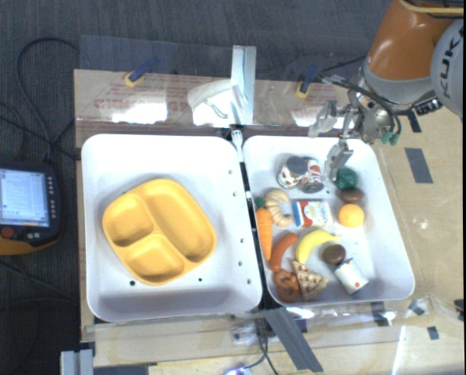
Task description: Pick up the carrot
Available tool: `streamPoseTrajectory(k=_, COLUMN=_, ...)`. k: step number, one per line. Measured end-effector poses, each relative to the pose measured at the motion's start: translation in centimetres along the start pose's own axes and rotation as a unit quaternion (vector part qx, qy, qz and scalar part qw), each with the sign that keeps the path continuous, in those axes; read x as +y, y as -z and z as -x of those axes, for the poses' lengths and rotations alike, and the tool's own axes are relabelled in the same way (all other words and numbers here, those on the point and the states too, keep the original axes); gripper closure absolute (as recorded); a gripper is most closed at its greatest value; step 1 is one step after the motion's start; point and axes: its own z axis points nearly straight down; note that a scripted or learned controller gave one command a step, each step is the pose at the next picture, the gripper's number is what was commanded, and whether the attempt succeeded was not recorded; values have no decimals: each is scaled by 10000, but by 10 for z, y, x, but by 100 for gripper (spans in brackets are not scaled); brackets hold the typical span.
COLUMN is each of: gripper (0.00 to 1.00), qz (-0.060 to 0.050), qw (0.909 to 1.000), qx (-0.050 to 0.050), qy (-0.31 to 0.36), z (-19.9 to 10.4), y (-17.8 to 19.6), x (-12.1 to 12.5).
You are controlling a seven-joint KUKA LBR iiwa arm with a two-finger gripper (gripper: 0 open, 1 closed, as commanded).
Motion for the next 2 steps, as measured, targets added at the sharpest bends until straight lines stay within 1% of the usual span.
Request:
streamPoseTrajectory(k=1, gripper=0, qz=-6, qw=9938, qx=-78, qy=-1107, z=-32, y=-98, x=-43)
streamPoseTrajectory(k=2, gripper=0, qz=0, qw=9539, qx=-57, qy=-3002, z=-75, y=-140, x=-62)
